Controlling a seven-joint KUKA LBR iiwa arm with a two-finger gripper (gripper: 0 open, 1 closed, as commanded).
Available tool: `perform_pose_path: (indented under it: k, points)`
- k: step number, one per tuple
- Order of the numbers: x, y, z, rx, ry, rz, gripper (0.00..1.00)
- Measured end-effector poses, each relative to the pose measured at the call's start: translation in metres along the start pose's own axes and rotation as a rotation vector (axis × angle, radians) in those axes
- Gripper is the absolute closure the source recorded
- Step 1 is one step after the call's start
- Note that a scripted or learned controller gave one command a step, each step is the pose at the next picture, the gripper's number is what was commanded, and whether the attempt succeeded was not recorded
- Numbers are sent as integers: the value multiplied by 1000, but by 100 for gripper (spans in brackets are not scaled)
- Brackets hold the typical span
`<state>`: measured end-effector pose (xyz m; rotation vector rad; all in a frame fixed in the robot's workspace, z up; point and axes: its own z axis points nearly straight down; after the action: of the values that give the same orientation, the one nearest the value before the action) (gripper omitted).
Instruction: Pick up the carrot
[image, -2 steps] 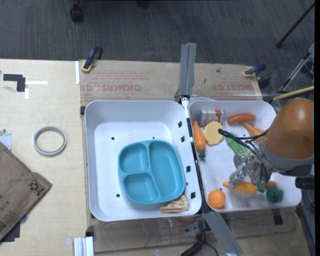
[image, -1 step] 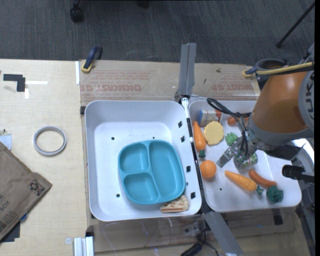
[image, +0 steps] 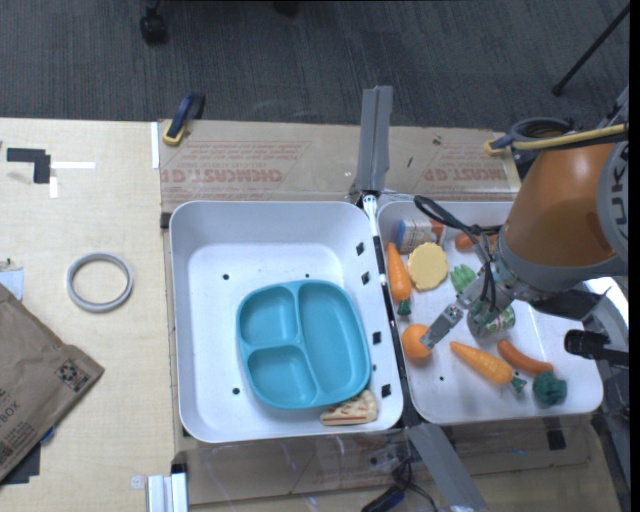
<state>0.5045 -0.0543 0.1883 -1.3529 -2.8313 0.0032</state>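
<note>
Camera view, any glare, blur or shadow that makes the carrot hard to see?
In the camera view the light is even and soft; the carrot in the right bin looks sharp and unshaded. The arm is large and slightly soft at the frame's right. The left bin shows mild sheen, no harsh glare.

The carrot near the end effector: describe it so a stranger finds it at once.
Look in the right white bin, toward its front edge. The carrot lies slanted there, below the end effector. Unlike the upright carrot at the bin's left wall, it ends in a green top by the broccoli.
</note>
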Motion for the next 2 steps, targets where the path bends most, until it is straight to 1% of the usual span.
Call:
perform_pose_path:
  k: [1,2]
  points:
    - [-38,-46,97,1,3,172,0]
    - [-39,-46,91,4,7,172,100]
